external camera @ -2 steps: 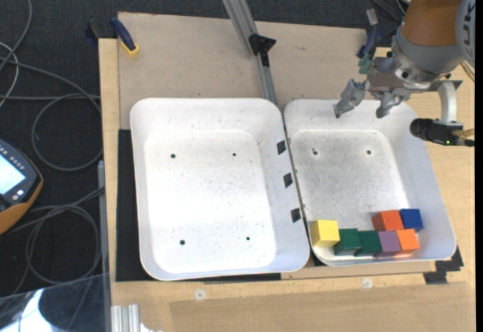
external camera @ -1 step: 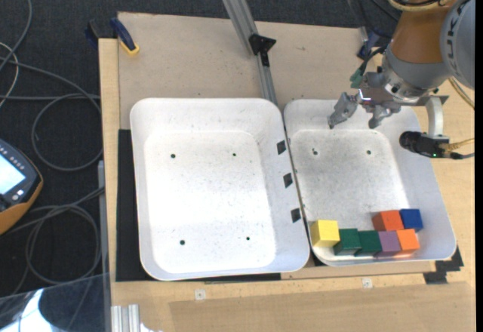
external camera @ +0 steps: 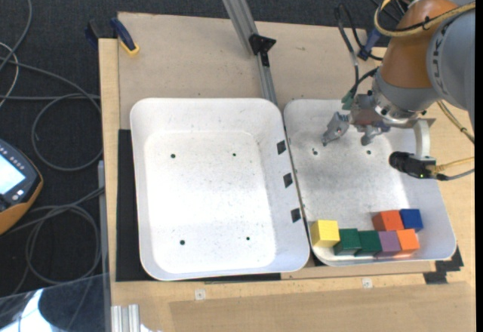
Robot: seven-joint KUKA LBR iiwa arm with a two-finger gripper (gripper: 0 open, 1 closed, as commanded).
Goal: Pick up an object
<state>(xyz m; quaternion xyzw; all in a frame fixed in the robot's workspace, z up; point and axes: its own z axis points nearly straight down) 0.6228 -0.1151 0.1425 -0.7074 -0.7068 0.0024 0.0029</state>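
Several coloured blocks lie along the near edge of the right bin (external camera: 355,179): a yellow block (external camera: 326,232), two green blocks (external camera: 359,241), a purple block (external camera: 389,243), two orange blocks (external camera: 392,221) and a blue block (external camera: 411,218). My gripper (external camera: 351,132) hangs over the far part of the right bin, well away from the blocks. Its two fingers (external camera: 334,129) are spread apart with nothing between them.
The left bin (external camera: 204,187) sits beside the right one on the wooden bench. A slanted metal pole (external camera: 238,6) rises behind the bins. Cables and a black connector (external camera: 411,164) trail by the arm at the right bin's far right.
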